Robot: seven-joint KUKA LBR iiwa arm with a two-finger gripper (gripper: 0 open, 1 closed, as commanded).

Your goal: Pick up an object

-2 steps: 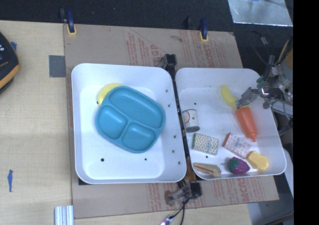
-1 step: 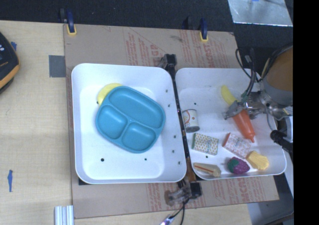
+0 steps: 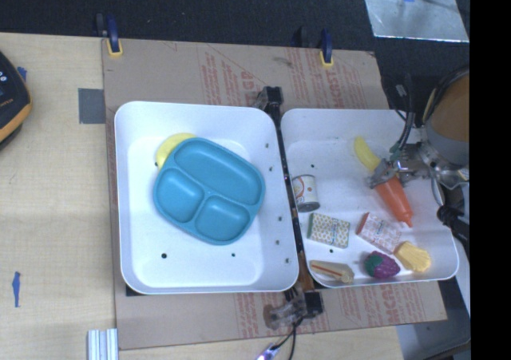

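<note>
My gripper (image 3: 388,170) hangs low over the right bin (image 3: 331,147) near its right side. It is right at the upper end of an orange carrot (image 3: 398,201), which lies slanted on the bin floor. A yellow banana-like piece (image 3: 366,152) lies just to the gripper's left. Nothing is lifted off the floor. The arm's orange band (image 3: 451,115) shows at the right edge.
The right bin also holds a small can (image 3: 304,189), a patterned packet (image 3: 329,230), a pink packet (image 3: 380,231), a hot dog (image 3: 331,271), purple grapes (image 3: 382,265) and a yellow block (image 3: 413,256). In the left bin (image 3: 128,215) a blue divided plate (image 3: 209,189) partly covers a yellow object (image 3: 172,145).
</note>
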